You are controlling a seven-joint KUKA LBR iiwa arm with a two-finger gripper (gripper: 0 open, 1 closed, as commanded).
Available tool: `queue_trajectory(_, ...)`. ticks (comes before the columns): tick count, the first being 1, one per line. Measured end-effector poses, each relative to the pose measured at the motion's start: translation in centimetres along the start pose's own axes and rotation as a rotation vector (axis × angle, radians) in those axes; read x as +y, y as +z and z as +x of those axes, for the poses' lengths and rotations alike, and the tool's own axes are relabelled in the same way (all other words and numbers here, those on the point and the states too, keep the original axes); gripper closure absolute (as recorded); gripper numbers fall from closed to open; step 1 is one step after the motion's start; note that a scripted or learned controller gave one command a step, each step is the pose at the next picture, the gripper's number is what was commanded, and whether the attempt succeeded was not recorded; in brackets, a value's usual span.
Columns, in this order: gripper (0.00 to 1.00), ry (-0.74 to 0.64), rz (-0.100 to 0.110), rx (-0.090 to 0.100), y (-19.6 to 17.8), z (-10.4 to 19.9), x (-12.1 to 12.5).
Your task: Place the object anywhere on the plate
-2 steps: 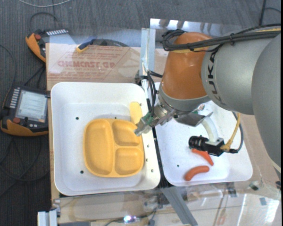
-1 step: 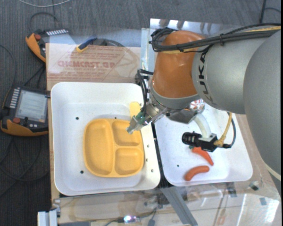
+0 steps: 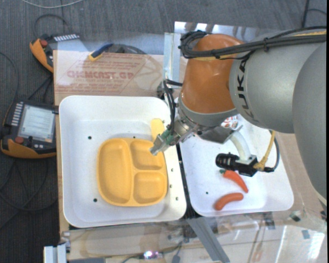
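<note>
Yellow 3-compartment plate point(image 3: 132, 171) in left bin; jaws point(image 3: 156, 147) at its edge, grip state unclear.

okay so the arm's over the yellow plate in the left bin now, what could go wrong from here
Two things to watch. The gripper sits at the upper right rim of the yellow plate, right by the wall between the bins, so anything let go here could land on the rim and slide off into the left bin. Also, I cannot tell whether it is carrying anything: a small yellow object lies just above the plate, and the orange sausage and carrot lie in the right bin.
</note>
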State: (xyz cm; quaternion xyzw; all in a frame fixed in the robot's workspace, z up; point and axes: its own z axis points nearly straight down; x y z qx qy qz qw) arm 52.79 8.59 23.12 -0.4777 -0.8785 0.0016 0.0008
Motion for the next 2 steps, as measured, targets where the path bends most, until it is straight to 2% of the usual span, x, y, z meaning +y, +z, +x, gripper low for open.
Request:
queue_trajectory(1, 1.0, 0.159, 0.003, 0.003, 4.8, -2.0, -0.7)
queue_trajectory(2, 1.0, 0.101, 0.001, 0.002, 1.5, -2.0, 0.8)
